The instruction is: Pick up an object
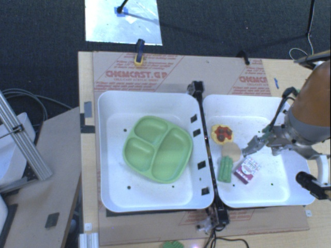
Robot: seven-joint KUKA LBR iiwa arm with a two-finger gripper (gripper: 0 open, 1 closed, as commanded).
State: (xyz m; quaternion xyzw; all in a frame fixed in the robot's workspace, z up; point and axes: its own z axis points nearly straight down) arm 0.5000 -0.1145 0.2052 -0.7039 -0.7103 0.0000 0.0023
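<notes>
While the arm (310, 107) is reaching in from the right, its gripper (252, 146) is hovering low over the right bin (274, 190), just right of a small cluster of objects. Whether anything is sitting between its tips is impossible to tell, and nothing is visibly being gripped.

Four objects are lying in the right bin, all toward its left half. A yellow piece with red spots (222, 134) is sitting nearest the divider, toward the back. Just below it a tan round piece (231, 151) is lying beside the gripper tip, very near it; whether the two are touching is unclear. A green block (225, 169) is standing in front of the tan piece, touching or almost touching it, its long side running front to back. A small packet (247, 169), white and dark red, is lying tilted just right of the green block, under the gripper.

A green tray (158, 149) with three compartments is resting in the left bin (114, 190), turned at an angle, near the middle.

Both bins are sitting side by side on a brown board (170, 71) with red lettering
</notes>
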